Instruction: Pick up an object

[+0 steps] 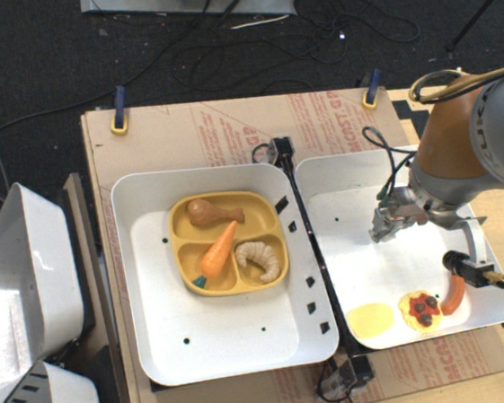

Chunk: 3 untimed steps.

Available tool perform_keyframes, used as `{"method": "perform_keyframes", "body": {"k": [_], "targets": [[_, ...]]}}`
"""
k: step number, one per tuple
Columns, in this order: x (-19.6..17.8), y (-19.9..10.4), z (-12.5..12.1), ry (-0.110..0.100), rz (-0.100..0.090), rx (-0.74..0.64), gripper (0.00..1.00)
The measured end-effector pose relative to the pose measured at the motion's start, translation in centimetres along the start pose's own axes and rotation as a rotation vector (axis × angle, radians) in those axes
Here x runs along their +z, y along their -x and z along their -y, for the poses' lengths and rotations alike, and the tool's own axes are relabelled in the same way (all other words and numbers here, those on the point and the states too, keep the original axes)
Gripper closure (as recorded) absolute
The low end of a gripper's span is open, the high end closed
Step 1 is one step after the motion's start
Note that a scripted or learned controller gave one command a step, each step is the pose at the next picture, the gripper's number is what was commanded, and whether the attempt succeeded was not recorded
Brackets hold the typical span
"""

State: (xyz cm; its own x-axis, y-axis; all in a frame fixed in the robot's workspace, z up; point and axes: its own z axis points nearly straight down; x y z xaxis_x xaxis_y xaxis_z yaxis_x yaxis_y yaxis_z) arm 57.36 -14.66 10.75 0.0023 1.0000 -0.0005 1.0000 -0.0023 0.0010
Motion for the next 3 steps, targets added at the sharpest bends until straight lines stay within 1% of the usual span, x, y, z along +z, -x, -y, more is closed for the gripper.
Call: {"method": "perform_keyframes", "body": {"k": [1, 2, 3], "targets": [[-4.5, 0.7, 0.2, 0.004, 0.001, 0.000, 1.00], [-10.2, 1.8, -0.1, 0.006, 0.002, -0.001, 1.00], [-11.9, 1.8, -0.2, 0.002, 0.001, -0.004, 1.00]]}}
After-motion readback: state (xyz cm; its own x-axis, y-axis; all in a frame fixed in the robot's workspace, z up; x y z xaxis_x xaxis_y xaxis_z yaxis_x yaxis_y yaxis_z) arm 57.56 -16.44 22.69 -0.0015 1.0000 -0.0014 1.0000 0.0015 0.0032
